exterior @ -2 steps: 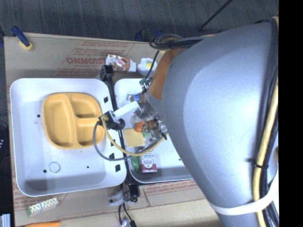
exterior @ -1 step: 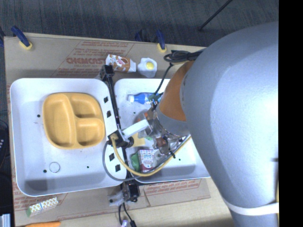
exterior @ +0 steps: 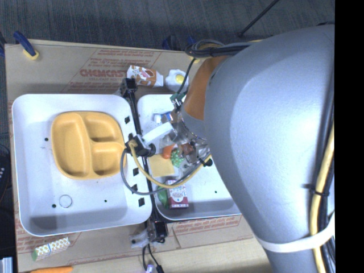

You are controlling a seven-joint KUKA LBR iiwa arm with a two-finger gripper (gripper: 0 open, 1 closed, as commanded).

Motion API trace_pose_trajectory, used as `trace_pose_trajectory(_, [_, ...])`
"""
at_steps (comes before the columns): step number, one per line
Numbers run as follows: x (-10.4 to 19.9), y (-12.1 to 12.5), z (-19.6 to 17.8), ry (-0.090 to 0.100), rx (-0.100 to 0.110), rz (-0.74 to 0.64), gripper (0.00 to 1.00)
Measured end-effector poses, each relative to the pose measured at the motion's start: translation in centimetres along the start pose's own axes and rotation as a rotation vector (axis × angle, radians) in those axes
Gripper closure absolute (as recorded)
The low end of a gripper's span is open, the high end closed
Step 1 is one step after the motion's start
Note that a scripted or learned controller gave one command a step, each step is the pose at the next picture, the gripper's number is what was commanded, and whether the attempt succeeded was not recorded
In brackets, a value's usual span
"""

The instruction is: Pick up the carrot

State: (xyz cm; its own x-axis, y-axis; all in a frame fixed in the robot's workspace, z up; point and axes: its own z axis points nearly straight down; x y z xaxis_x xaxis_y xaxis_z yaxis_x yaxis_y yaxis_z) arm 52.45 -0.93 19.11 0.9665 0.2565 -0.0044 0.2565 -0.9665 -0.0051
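Note:
A small orange piece, which looks like the carrot (exterior: 167,151), lies in the right bin (exterior: 196,212) with a green leafy bit (exterior: 176,159) beside it. My gripper (exterior: 181,143) hangs low over the bin, directly above and just right of the carrot. The bulky grey arm covers most of the right bin. Metal parts and cables clutter the gripper's tip, so whether it touches the carrot is unclear.
A yellow cheese slice (exterior: 162,165), a red-and-white carton (exterior: 178,197) and a green item (exterior: 163,198) lie near the carrot. The left bin (exterior: 34,209) holds a yellow divided plate (exterior: 85,144). A yellow-black cable (exterior: 136,181) loops across the divider. Small packages (exterior: 142,75) sit behind the bins.

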Motion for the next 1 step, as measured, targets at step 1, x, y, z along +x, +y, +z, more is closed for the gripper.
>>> trace_pose_trajectory(1, [0.01,-0.12,-0.95,-0.005,0.005,-0.009,1.00])
